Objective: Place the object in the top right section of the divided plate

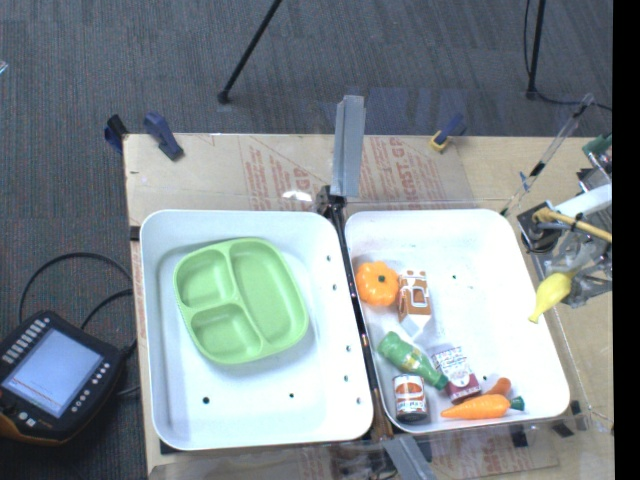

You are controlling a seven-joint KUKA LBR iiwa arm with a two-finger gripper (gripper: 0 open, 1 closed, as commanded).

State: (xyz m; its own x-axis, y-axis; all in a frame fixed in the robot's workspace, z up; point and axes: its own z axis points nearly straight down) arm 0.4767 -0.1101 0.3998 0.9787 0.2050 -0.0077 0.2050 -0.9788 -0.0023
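Note:
A green divided plate (240, 298) lies in the left bin (160, 368). It has two small sections on its left and one large section on its right. At the far right, my gripper (577, 274) is over the right bin's right rim. It is shut on the upper end of a yellow banana-shaped toy (550, 294). The toy hangs down to the left, over the rim. Much of the gripper is cut off by the view's edge.
The right bin (480, 248) holds an orange pumpkin (377, 282), a small carton (414, 294), a green bottle (412, 360), a can (409, 398), a red-labelled packet (455, 371) and a carrot (480, 406). A grey post (348, 153) stands behind the bins. A tablet (50, 373) lies at the far left.

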